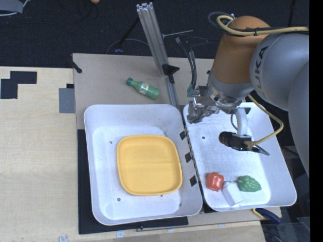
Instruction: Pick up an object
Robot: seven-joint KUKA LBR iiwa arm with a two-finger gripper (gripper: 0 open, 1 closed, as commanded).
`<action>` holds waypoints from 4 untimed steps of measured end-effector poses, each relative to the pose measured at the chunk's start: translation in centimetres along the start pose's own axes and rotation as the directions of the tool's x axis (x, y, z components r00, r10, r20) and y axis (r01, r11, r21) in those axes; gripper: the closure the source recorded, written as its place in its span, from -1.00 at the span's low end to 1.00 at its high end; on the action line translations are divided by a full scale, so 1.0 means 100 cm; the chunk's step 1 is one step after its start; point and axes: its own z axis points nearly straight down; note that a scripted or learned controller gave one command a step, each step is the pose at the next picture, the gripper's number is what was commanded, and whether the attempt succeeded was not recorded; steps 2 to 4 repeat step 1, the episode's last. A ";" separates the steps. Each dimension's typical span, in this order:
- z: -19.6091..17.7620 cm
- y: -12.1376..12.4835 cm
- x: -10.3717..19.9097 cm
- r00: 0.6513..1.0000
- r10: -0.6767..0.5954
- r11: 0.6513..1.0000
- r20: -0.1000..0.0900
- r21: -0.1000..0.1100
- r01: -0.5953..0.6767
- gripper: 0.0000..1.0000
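The gripper (pixel 198 111) hangs low over the back corner of the right bin (pixel 276 188), to the right of the yellow plate (pixel 149 164) and beyond its far edge. From where I stand I cannot tell whether it is spread or pressed together, and I see nothing caught in it.

The likely pickings sit well apart from it, to the right of the plate's near corner: a red pepper (pixel 215 181), a green lump (pixel 249 184) rather like broccoli, and a white block (pixel 231 194) tucked just beside both.

My worry is that if the gripper drops where it hangs now, it closes on bare bin floor, or clips the wall between the bins just right of the plate. If it goes for the cluster instead, the three pieces are so tightly bunched that it could nudge one aside or pinch two together. The plate itself lies flat in the left bin (pixel 96 135) and offers little edge to grab.

By count there are two bins, one plate, one pepper, one green lump and one white block. One green bottle (pixel 143 87) lies on the worktop (pixel 101 72) beyond the plate, and one metal rail (pixel 154 39) slants up behind it.
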 end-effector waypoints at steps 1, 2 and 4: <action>-0.006 -0.026 0.045 1.000 -0.001 1.000 0.000 -0.001 0.001 1.00; -0.006 -0.026 0.045 1.000 -0.001 1.000 0.000 -0.001 0.001 1.00; -0.006 -0.026 0.045 1.000 -0.001 1.000 0.000 -0.001 0.001 1.00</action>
